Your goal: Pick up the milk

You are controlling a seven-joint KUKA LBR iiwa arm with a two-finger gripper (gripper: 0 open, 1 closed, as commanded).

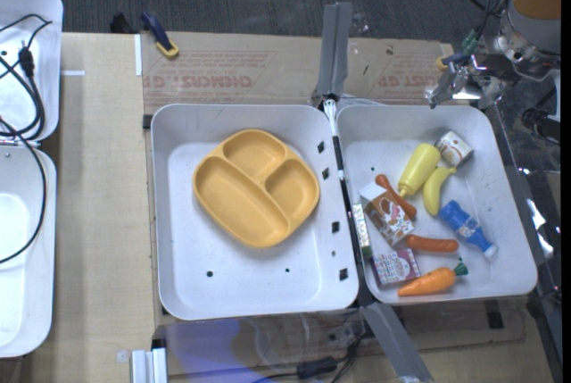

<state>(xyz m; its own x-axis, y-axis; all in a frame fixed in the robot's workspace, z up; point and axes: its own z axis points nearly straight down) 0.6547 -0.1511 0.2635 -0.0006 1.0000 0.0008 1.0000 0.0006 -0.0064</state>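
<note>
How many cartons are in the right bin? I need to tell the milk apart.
2. One carton lies tilted near the bin's middle left, beside a sausage. A second, smaller carton lies below it, next to the carrot. None seems hidden.

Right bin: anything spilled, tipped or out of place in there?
Nothing spilled. The right bin is a loose jumble: the milk carton lies tilted on its side against a sausage, and the yellow bottle lies flat against the banana.
</note>
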